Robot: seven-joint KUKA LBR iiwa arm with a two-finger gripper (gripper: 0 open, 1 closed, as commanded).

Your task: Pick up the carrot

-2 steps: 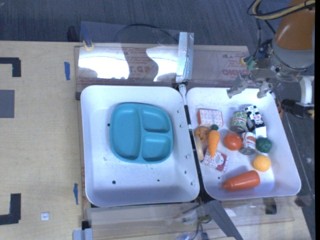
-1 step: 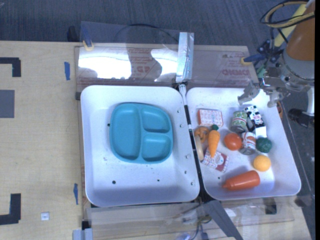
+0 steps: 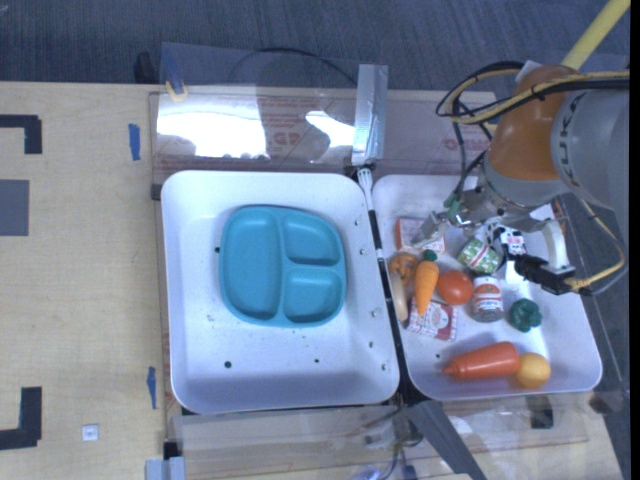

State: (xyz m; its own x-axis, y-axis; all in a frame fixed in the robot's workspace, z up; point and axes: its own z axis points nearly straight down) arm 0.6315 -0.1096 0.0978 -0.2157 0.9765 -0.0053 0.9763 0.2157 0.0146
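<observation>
The carrot (image 3: 425, 286) is a small orange cone with a green top. It lies upright in the view at the left side of the right bin (image 3: 580, 343), between a tan bread piece (image 3: 402, 270) and a red tomato (image 3: 455, 287). My gripper (image 3: 458, 214) hangs over the back of the same bin, up and to the right of the carrot's green top and apart from it. The grey arm with its orange band (image 3: 520, 143) comes in from the upper right.
A green-labelled can (image 3: 480, 256), a small jar (image 3: 487, 300), a green broccoli piece (image 3: 524, 314), a red-white packet (image 3: 432, 321), a long orange-red piece (image 3: 482, 361) and a yellow lemon (image 3: 534, 370) crowd the right bin. The left bin (image 3: 190, 348) holds a blue divided plate (image 3: 282, 265).
</observation>
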